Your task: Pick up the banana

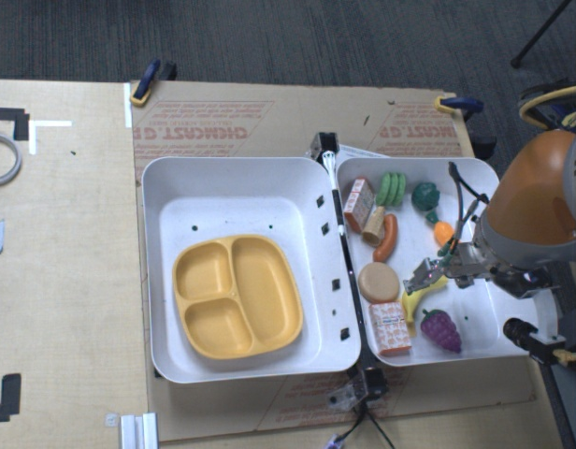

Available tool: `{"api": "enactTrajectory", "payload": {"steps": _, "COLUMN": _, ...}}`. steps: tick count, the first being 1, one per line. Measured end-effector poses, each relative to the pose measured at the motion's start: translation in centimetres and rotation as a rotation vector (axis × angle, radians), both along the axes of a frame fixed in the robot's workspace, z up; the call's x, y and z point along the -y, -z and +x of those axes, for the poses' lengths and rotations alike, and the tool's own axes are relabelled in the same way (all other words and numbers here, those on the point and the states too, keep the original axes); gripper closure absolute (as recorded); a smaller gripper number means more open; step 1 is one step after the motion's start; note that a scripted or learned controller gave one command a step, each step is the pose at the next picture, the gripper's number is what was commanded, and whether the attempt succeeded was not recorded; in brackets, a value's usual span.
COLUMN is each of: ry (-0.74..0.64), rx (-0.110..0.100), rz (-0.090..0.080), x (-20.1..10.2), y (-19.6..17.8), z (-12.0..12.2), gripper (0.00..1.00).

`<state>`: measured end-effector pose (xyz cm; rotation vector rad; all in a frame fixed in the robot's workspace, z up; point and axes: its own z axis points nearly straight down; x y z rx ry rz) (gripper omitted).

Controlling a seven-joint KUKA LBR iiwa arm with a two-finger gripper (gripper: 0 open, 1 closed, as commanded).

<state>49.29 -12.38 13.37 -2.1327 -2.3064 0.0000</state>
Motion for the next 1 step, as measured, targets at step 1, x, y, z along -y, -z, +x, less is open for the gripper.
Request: {"api": "enactTrajectory", "payload": {"steps": 1, "ry": -0.445, "rx": 0.002, "rz": -0.001, "x": 1.63, "y": 4.12, "z": 4.63, "gripper": 0.00}}
